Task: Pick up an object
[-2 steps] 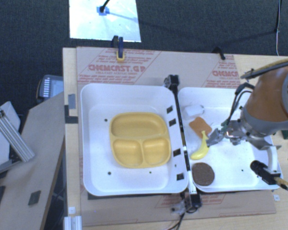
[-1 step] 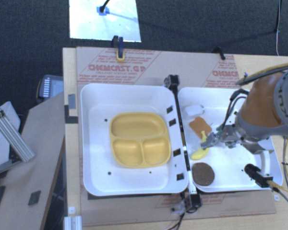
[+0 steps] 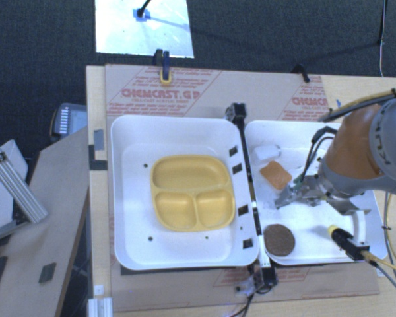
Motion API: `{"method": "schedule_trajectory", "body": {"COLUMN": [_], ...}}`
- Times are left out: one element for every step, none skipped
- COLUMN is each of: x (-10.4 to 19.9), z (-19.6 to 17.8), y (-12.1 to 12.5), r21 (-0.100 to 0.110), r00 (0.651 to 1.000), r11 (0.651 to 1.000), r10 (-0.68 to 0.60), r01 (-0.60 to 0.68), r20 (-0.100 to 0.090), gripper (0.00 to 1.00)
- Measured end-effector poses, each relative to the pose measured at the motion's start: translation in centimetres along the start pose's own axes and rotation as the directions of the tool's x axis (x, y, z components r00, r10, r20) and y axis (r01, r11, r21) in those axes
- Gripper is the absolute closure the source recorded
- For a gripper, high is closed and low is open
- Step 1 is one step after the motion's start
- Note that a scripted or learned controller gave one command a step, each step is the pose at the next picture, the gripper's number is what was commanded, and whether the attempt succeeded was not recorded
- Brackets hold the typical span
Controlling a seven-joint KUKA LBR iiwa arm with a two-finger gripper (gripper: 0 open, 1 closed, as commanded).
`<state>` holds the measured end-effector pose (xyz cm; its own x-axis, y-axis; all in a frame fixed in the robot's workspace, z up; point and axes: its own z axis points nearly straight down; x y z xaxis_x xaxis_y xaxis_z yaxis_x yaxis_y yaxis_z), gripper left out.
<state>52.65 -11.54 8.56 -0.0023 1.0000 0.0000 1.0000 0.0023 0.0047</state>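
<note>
In the right bin (image 3: 303,129) lie three things. A small white object (image 3: 265,152) rests near the back left corner. An orange-brown block (image 3: 275,174) lies just in front of it. A dark brown round disc (image 3: 279,239) sits by the front left corner. My gripper (image 3: 286,197) hangs low over the bin floor, just right of and in front of the orange-brown block, and behind the disc. Nothing shows in its grasp. The grey arm with its orange band (image 3: 353,152) covers the bin's right half.
The left bin (image 3: 129,144) holds a yellow three-compartment tray (image 3: 188,191) in its middle. A black divider (image 3: 245,177) with clips runs between the two bins. Cardboard (image 3: 204,91) lies under both bins.
</note>
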Motion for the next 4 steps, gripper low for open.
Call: {"method": "schedule_trajectory", "body": {"x": [0.0, -0.2, -0.3, -0.3], "z": [-1.0, -7.3, -11.7, -17.1], "y": [-0.1, -0.2, 0.3, 0.5], "r21": [0.002, -0.002, -0.002, -0.003], "r00": [1.0, 1.0, 1.0, 1.0], "r11": [1.0, 1.0, 1.0, 1.0], "r10": [0.001, -0.001, -0.002, -0.002], "r01": [-0.001, 0.001, 0.002, 0.002], "r20": [0.0, 0.001, 0.002, 0.002], "gripper": [1.0, 1.0, 1.0, 1.0]}}
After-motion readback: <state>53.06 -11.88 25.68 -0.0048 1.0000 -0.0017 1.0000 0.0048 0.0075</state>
